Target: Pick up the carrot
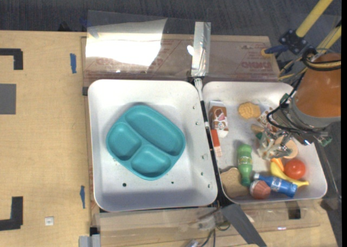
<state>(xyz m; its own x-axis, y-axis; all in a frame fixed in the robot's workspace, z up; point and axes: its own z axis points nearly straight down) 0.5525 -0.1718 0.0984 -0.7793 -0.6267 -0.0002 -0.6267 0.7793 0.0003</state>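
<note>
The carrot point(216, 143) is a slim orange stick lying along the left wall of the right bin point(317, 189), just below a brown-and-white packet point(218, 118). My gripper point(270, 136) hangs low over the right half of that bin, well to the right of the carrot, with a green bottle point(245, 161) between them. Nothing that I can make out is held in it. The grey arm with its orange band point(321, 95) comes in from the right and hides the bin's far right corner.
Around the gripper lie a round cookie point(249, 111), a red tomato point(295, 168), a yellow banana point(280, 170), a blue bottle point(280, 185), a reddish toy point(259, 189) and a bread slice point(230, 177). The left bin point(103, 181) holds a teal divided plate point(145, 140).
</note>
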